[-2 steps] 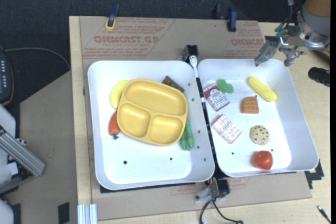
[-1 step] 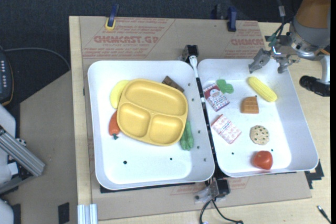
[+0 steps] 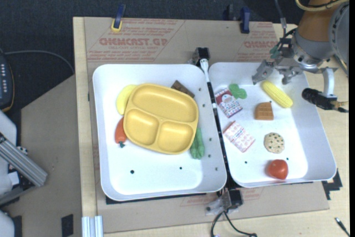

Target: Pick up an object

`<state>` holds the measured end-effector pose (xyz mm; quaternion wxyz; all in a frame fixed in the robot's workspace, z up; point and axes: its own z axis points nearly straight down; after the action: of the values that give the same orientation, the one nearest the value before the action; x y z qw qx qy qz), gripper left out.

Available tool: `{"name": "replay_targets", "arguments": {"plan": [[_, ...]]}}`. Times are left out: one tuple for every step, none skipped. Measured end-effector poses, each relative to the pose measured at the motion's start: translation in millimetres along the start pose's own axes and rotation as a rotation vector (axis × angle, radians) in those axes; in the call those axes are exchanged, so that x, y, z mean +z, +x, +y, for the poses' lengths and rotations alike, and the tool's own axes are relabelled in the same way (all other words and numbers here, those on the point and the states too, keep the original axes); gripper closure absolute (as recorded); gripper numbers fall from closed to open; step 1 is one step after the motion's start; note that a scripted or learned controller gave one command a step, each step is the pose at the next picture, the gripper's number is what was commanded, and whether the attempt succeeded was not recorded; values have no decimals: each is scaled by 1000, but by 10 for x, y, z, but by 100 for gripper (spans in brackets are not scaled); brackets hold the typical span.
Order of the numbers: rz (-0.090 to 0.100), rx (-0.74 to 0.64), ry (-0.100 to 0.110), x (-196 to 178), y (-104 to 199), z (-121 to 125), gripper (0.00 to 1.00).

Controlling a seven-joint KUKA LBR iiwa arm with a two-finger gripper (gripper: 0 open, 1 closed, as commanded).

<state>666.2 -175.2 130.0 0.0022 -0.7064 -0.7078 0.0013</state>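
Camera view showed us the gripper (image 3: 275, 66) poised over the far edge of the right bin (image 3: 321, 144), its fingers spread wide with nothing between them. The nearest candidate was the yellow corn cob (image 3: 277, 94), lying slantwise just beside the fingertips, a little toward the bin's centre. We judged it the likeliest target, though the task names no particular object.

To do this step well, we reckoned the fingers should straddle the cob across its short width, not along its length, so the wrist would need turning until the jaws lay square to the cob's slant. We would have centred over its middle before descending, since a grasp near either end might let it pivot or roll free.

Other items sat in the same bin: a brown block (image 3: 264, 111) near the cob, a cookie (image 3: 273, 142), a red tomato (image 3: 277, 169) toward the near edge, two red-and-white packets (image 3: 232, 120) along the left edge, and a small green piece (image 3: 238, 91). The brown block lay close enough that a wide descent could nudge it.

The left bin (image 3: 111, 175) carried a yellow divided tray (image 3: 161, 118) over several smaller items, well apart from the gripper.
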Motion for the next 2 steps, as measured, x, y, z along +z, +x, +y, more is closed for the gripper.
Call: {"name": "replay_targets", "arguments": {"plan": [[0,0,-1,480,11,-2,0],[-2,-1,-7,338,11,15,100]]}}
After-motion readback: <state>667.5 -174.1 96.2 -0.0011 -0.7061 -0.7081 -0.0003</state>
